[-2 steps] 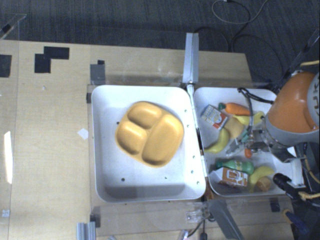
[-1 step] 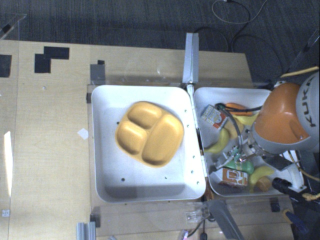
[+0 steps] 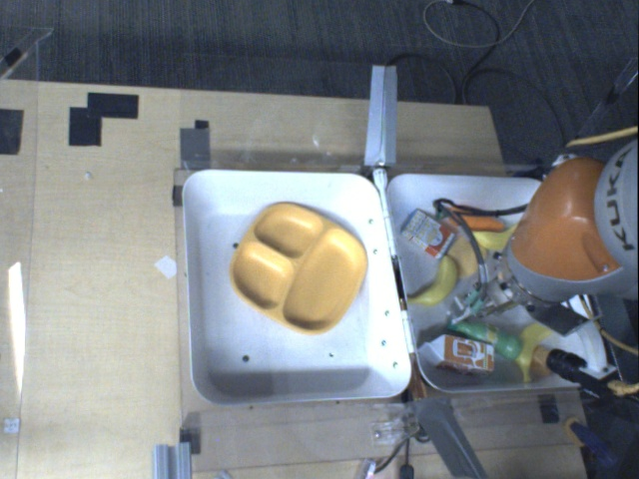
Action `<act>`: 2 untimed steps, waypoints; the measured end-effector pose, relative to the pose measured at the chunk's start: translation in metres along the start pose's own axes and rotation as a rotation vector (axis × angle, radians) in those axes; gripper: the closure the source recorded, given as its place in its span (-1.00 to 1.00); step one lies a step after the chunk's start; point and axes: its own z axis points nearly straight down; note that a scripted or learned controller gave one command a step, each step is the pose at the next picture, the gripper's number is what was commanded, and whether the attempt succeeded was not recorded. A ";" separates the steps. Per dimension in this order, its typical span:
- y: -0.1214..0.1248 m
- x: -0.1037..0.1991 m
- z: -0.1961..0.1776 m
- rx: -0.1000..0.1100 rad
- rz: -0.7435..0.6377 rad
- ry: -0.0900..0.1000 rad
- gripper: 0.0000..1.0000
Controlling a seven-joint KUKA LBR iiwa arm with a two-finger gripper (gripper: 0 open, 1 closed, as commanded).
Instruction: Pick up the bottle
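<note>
**Arm poised over cluttered right bin, bottle lying below**

The left bin held a yellow divided tray. In the right bin, the bottle lay on its side at six o'clock from the gripper, beside a banana. A straight descent across its body seemed best. Jaw state: cannot tell. No label was legible.

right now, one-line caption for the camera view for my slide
KUKA arm's tool down in the right bin beside a banana, above a green bottle; yellow compartment tray in the left bin.

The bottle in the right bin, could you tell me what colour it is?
Green, with an orange and white label, seen in the camera view: the bottle lies on its side.
</note>
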 end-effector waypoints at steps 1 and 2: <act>0.000 0.000 0.000 0.000 0.000 0.000 -1.00; 0.000 0.000 0.000 0.000 0.000 0.000 -1.00</act>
